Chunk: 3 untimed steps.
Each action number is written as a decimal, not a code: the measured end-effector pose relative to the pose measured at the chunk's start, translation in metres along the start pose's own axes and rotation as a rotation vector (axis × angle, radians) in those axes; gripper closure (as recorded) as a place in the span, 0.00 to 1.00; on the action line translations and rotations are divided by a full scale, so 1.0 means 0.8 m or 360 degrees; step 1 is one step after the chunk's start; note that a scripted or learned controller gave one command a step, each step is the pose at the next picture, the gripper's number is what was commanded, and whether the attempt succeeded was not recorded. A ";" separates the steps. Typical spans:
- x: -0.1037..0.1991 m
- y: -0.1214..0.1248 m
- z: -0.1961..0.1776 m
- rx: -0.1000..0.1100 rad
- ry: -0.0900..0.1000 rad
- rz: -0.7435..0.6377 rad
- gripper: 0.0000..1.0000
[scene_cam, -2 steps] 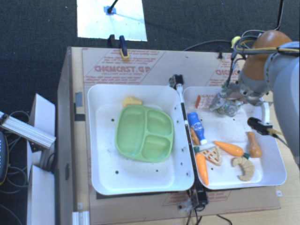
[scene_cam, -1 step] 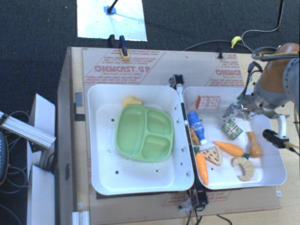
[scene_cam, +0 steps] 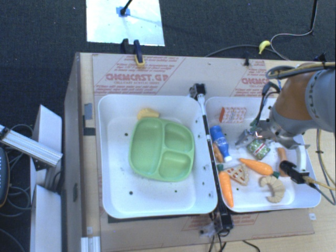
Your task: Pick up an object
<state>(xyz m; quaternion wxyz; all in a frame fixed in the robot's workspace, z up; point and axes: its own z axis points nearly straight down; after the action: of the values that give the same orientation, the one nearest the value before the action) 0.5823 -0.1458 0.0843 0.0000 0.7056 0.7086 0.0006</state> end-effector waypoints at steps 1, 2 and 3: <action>-0.064 -0.002 -0.064 -0.0004 -0.0005 0.0005 0.00; -0.077 -0.052 -0.007 -0.0025 -0.0012 0.0001 0.00; -0.065 0.106 -0.022 -0.0006 -0.0003 -0.0001 0.00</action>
<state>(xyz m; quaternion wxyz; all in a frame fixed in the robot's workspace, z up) 0.6674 -0.1979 0.1020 0.0021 0.7053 0.7089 0.0013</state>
